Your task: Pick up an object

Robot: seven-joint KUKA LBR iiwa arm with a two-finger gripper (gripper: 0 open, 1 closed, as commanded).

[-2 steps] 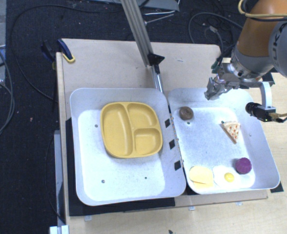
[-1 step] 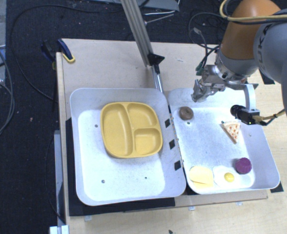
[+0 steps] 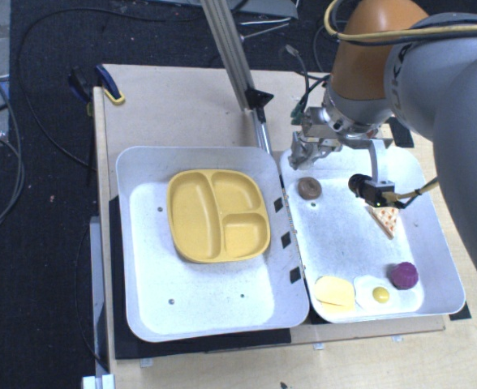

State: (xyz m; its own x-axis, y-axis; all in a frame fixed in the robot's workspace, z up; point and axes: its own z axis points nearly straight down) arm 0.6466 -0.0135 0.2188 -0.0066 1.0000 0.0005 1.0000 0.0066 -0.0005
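Just below and slightly toward the camera from the end effector (image 3: 303, 154): small brown round cookie (image 3: 308, 188), flat in the right bin (image 3: 433, 241). Finger spacing impossible to tell.

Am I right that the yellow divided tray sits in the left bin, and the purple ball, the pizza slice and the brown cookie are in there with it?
Not quite. The camera view shows the yellow divided tray in the left bin, but the purple ball, the pizza slice and the brown cookie lie in the right bin.
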